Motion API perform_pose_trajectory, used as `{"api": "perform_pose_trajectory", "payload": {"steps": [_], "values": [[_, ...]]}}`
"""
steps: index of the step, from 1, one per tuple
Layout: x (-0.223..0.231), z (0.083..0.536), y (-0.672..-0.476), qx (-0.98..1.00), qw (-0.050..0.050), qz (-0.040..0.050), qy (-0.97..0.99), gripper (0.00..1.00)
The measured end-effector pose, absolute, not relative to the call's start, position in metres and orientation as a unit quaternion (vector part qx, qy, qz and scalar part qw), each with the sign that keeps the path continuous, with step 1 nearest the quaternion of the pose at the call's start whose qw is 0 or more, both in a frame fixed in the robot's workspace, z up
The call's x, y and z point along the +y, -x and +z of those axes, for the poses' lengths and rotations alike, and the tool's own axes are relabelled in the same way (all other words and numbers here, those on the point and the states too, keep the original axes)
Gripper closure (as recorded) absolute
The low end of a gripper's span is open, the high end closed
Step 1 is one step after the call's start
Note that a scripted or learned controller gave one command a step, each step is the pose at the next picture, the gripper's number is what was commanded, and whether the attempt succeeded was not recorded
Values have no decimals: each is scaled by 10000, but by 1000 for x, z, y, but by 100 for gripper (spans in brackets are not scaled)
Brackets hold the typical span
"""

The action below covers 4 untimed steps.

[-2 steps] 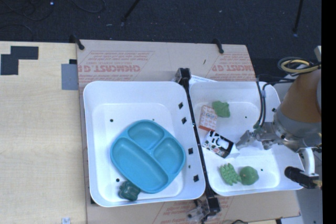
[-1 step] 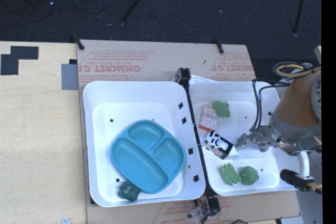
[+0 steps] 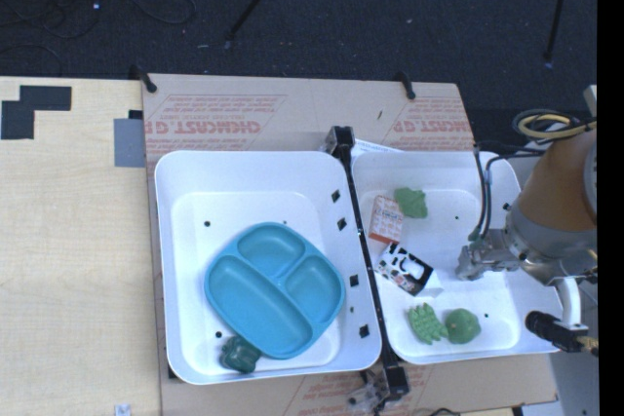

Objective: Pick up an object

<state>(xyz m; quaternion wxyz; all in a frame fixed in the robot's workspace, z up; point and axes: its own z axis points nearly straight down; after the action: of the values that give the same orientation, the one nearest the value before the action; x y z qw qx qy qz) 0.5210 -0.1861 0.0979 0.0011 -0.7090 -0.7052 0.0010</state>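
Two shallow white bins sit side by side on a sheet of cardboard [image 3: 244,117] in the lower middle of the frame, with a pale wooden bench top [image 3: 68,258] to the left. The left bin [image 3: 180,209] holds a blue divided plate [image 3: 275,289] lying flat near its centre, and a small dark green object [image 3: 239,356] rests just below the plate's lower left edge, touching or nearly touching it. The right bin [image 3: 444,182] holds several small items: a green lump [image 3: 411,203] near its upper middle, a red and white packet [image 3: 386,219] just to the left of that lump, a black and white object [image 3: 405,269] below the packet, and two green pieces close together near the bin's lower edge, one leafy [image 3: 425,322] and one rounder [image 3: 462,326]. The grey arm with its orange band [image 3: 561,185] enters from the right edge of the frame, and its gripper [image 3: 478,263] sits low over the right side of the right bin, apart from all the items, to the right of the black and white object and above the rounder green piece. How far the claw is open cannot be told from this angle, and nothing is seen held in it.
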Motion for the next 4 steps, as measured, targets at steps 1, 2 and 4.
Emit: {"api": "perform_pose_trajectory", "payload": {"steps": [1,2,4], "values": [[-185,140,-525,-7075,4,0,7067,100],[-187,183,-531,-7077,-8,-5,7065,100],[-133,209,-549,-7086,18,3,7056,100]]}}
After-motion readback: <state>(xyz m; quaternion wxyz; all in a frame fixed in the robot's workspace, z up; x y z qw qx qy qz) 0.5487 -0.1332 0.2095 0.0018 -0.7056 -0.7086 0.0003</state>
